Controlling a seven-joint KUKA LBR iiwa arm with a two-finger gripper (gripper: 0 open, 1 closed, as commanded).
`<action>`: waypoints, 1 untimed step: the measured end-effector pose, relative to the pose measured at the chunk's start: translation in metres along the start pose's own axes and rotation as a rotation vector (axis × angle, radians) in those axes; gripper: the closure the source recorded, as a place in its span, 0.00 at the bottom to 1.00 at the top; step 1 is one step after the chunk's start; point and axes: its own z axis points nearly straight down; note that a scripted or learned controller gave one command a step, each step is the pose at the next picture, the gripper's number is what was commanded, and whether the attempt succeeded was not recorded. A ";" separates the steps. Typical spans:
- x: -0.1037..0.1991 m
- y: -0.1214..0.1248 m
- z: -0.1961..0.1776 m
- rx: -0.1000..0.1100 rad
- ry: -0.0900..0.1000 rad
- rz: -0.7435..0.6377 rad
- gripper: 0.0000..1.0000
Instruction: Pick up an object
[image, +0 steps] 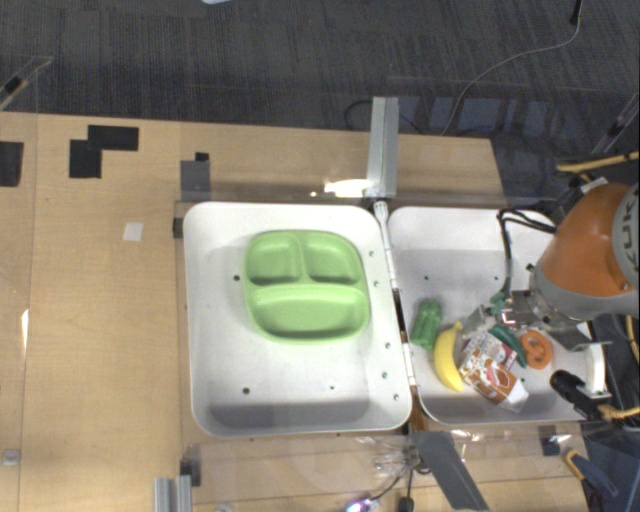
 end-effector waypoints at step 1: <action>0.002 0.003 -0.011 -0.006 0.001 -0.004 1.00</action>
